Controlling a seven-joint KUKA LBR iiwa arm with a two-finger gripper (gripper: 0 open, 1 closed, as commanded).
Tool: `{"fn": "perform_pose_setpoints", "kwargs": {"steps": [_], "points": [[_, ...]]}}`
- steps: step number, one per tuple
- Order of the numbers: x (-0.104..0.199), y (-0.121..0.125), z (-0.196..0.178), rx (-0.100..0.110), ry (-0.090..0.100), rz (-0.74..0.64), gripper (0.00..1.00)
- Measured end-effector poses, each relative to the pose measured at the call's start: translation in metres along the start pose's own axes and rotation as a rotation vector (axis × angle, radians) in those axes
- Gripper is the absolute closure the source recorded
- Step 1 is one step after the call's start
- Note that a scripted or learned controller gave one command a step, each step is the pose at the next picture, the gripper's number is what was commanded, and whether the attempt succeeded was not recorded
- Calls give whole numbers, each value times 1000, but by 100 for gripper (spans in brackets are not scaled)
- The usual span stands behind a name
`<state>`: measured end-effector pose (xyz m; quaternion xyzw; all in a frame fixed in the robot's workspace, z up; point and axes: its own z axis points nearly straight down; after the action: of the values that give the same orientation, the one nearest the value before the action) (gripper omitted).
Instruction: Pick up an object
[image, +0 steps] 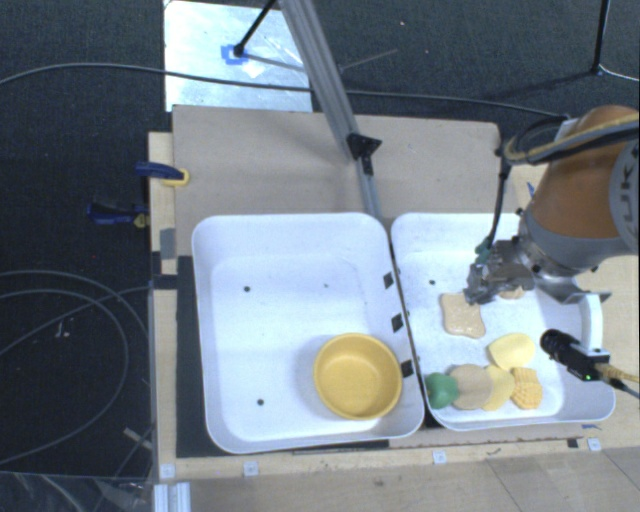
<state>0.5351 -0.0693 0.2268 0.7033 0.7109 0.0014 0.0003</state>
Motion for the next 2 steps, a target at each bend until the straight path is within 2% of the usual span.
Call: {"fn": "perform_pose_setpoints", "kwargs": {"steps": [1, 2], "points": [[41, 23, 3, 0, 0, 1, 100], [97, 41, 10, 1, 1, -1, 100]]}}
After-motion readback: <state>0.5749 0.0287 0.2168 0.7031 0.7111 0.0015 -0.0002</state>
